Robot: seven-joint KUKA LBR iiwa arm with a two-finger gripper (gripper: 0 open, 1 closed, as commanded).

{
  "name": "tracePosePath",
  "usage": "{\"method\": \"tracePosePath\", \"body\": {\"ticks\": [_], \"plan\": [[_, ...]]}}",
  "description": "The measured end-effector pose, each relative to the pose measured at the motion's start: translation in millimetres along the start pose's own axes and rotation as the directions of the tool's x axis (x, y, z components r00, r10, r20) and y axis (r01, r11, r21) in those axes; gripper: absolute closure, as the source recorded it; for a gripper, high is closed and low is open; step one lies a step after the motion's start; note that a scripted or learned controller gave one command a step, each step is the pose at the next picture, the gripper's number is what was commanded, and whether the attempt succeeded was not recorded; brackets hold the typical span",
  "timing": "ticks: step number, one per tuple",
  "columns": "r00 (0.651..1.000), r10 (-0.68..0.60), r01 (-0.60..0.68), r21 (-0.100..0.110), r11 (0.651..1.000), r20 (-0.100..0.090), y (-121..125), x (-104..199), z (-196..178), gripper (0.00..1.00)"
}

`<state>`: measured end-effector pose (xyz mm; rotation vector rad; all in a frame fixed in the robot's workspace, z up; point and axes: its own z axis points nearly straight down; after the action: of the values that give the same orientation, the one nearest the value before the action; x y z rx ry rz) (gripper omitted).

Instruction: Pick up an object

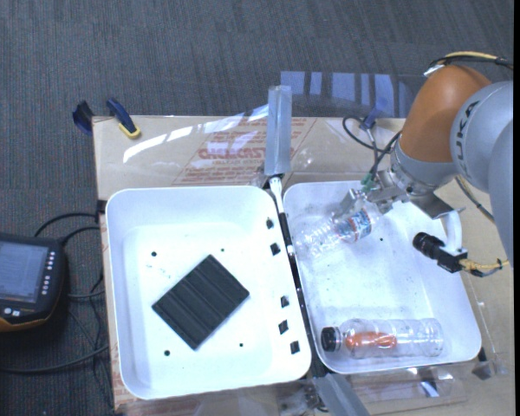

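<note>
Above two shallow white bins on a cardboard-covered tabletop (pixel 217 146), a grey KUKA arm (pixel 468 137) with an orange band reaches in from the right, its wrist bent down over the far end of the right bin (pixel 455 319). The left bin (pixel 130 224) carries a dark ribbed slab (pixel 200 301) lying flat and askew near its middle, well apart from the arm. Along the right bin's near wall lies a clear plastic bottle (pixel 383 337) on its side, black cap pointing left, something orange inside. A smaller, crumpled clear bottle (pixel 334 230) with a blue-and-white label lies tilted near the far wall, and the claw (pixel 364 199) sits right at its upper end, apparently lined up to take it as the object to lift. Whether the claw is apart or clamped on the bottle cannot be told from this slant.
</note>
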<state>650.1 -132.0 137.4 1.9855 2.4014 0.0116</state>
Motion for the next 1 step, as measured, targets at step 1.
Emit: {"method": "tracePosePath", "body": {"ticks": [1], "plan": [[1.000, 0.000, 0.000, -0.009, 1.000, 0.001, 3.0, -0.5, -12.9, 1.00]]}}
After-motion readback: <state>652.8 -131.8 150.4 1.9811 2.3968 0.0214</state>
